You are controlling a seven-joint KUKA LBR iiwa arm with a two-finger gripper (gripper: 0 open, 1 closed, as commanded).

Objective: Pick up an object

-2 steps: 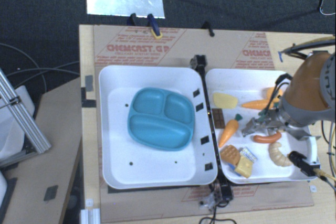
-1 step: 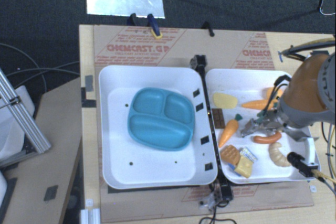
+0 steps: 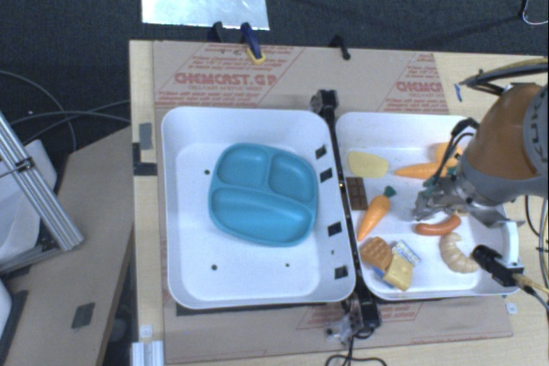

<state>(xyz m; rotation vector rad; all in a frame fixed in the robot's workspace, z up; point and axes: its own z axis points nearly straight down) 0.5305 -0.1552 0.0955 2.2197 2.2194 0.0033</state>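
The right bin [image 3: 403, 129] holds several toy foods. A pale yellow slice [image 3: 367, 163] lies at its left, with an orange carrot [image 3: 373, 215] below it. A second orange piece [image 3: 419, 171] lies near the middle. A red-orange sausage [image 3: 437, 225] lies just under my gripper [image 3: 427, 207], which hangs low over the bin's right half. Right of the sausage rests a beige curved pastry [image 3: 455, 254]. A brown cracker [image 3: 376, 252] and a yellow cheese wedge [image 3: 399, 272] sit at the front. Nothing shows between the gripper's tips.
The left bin [image 3: 193, 270] carries a blue divided plate [image 3: 263, 193]. A black hinge strip [image 3: 343, 201] runs between the two bins. The grey arm with its orange band [image 3: 506, 141] covers the right bin's right side. Cardboard [image 3: 223, 73] lies under both bins.
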